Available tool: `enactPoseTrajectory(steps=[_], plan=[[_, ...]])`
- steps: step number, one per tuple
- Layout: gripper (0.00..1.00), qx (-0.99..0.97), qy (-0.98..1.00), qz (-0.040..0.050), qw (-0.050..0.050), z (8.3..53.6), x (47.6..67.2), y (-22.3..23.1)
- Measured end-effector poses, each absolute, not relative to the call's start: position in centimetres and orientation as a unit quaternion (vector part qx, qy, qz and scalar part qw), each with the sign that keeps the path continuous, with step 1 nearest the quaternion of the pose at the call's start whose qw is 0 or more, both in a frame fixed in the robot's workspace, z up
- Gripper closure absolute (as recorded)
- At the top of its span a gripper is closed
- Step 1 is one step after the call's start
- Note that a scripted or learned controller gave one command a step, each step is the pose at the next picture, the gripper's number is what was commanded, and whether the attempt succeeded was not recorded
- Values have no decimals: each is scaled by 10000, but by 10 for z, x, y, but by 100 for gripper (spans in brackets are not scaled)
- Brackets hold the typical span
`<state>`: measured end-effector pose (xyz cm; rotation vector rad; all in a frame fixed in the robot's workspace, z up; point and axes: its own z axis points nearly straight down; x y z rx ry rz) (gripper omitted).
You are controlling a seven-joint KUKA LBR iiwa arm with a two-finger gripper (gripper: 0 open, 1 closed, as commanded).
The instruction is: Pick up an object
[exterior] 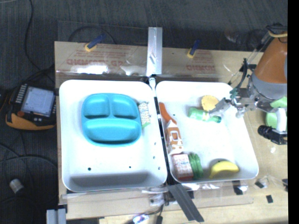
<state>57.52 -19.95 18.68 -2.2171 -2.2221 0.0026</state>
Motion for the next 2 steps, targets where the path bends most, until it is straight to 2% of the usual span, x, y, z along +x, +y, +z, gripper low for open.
enactPoseTrajectory(steps=[1,2], plan=[[0,-6786,-7343,-82,-155,115,622,-194],[0,-7026,-7116,-54,-45,91,638,-206]])
